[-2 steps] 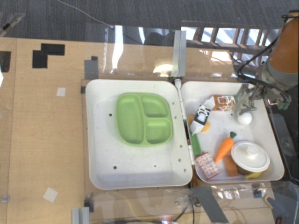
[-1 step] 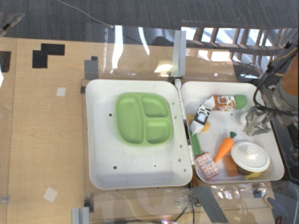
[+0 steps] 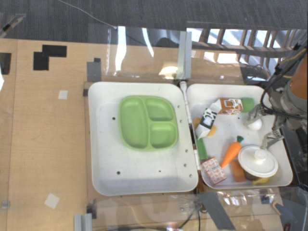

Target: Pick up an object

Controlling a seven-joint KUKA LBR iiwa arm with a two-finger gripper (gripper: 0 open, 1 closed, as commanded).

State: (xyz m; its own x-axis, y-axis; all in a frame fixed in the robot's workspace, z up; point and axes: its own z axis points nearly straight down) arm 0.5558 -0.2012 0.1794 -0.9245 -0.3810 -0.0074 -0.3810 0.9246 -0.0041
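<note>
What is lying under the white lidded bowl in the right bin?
A yellow piece and a brown-orange item stick out from under the white lidded bowl. The bowl covers the rest of them.

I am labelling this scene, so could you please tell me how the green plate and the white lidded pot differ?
The green plate lies alone in the left bin; the white lidded pot sits crowded among other items in the right bin. The plate is flat, squarish and split into three compartments; the pot is round and topped by a knobbed lid. The plate looks much wider than the pot. Both rest untouched.
</note>
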